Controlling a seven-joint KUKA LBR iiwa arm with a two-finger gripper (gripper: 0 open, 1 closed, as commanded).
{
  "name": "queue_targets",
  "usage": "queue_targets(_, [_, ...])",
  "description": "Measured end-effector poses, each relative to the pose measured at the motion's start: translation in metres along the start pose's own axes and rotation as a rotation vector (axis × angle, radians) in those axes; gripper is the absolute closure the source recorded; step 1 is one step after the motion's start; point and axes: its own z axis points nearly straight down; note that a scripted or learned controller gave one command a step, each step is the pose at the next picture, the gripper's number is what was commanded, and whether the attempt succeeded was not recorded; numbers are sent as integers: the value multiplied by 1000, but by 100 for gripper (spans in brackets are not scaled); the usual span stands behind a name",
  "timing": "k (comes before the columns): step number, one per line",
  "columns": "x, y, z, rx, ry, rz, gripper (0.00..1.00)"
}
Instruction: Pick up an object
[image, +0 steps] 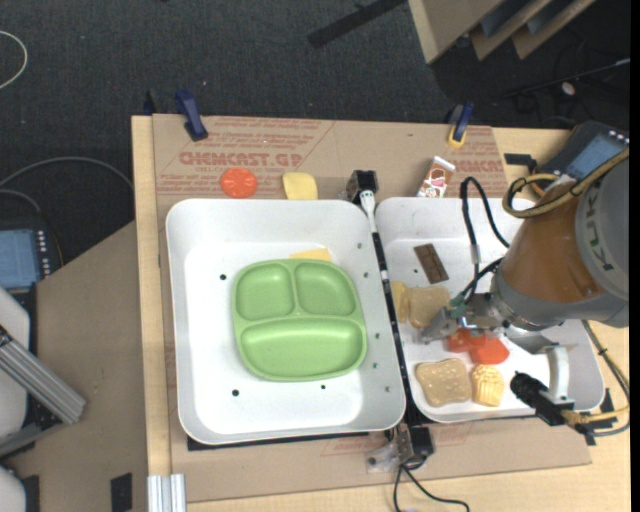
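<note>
The tool (452, 322) hangs low in the right bin (400, 215), just above a red toy (486, 349). Nothing shows between its grips, and how they stand I cannot tell. A green plate (298, 320) sits in the left bin (190, 300).
</note>
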Motion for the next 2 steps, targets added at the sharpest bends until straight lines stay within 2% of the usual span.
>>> queue_targets(1, [0, 4, -17, -14, 1, 1, 100])
queue_targets(2, [55, 48, -103, 4, 9, -7, 100])
